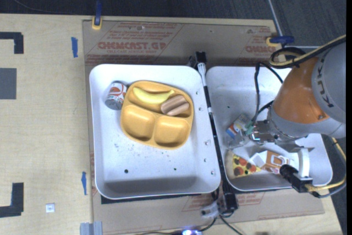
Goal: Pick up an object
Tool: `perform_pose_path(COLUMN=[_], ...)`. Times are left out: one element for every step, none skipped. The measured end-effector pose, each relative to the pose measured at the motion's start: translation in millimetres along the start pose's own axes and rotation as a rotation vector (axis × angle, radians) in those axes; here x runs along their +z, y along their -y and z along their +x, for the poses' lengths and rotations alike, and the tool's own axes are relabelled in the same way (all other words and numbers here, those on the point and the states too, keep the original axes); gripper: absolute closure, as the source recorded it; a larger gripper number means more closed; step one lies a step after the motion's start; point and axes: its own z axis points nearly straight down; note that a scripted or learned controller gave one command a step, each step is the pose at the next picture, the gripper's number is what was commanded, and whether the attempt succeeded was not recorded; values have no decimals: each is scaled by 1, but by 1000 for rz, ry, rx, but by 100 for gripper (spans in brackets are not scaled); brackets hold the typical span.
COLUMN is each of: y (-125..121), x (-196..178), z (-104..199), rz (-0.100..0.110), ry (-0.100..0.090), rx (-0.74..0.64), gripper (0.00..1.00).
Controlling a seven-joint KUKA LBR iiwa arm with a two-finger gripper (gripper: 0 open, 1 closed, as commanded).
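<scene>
My gripper point(248, 130) hangs low over the left half of the right bin point(231, 85), below the orange-banded wrist point(300, 99). A small blue, red and white object point(236, 128) lies right beside the gripper's tip, and I cannot tell whether they touch. Just in front of it lie a pizza-slice toy point(242, 165), a small orange and white packet point(273, 161) and a white tube point(303, 163). The arm hides the bin's right part.
The left bin point(110, 173) holds a yellow divided plate point(157, 124) with a banana point(149, 96) and a sausage point(175, 105) on it, and a crushed can point(115, 95) beside it. A black cable point(257, 91) loops over the right bin.
</scene>
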Motion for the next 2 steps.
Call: perform_pose_path(y=[16, 15], x=[3, -8], z=[-10, -16], rz=[-19, -26], ry=[3, 16], rx=[-3, 4], gripper=[0, 100])
